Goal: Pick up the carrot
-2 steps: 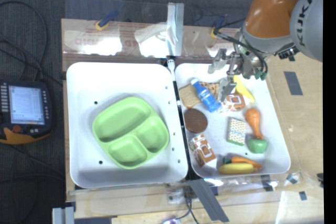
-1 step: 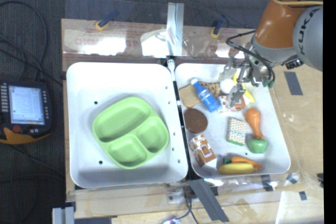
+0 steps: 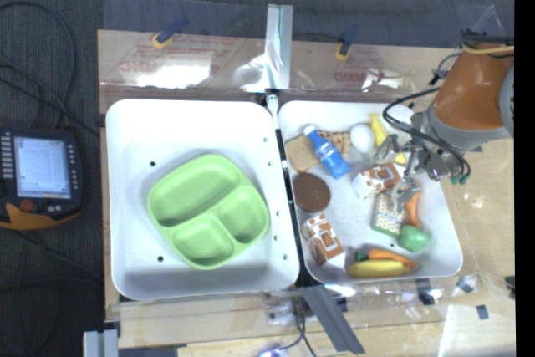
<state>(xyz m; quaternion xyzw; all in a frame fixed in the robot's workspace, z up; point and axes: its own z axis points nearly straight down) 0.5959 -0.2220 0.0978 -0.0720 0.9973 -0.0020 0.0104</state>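
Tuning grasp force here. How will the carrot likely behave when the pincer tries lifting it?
The carrot looks like a rigid toy, so probably stiff and light. Its tapered, rounded shape may slip or roll. It lies against the banana beside the green fruit, which may get nudged.

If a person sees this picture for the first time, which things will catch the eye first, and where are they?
The bright green divided plate stands out, lying alone in the left bin. Next comes the right bin, crowded with toy food: a blue bottle, a white egg, a brown round cookie, and at its near edge the carrot lying against a banana. The arm's orange band shows at the right, above that bin.
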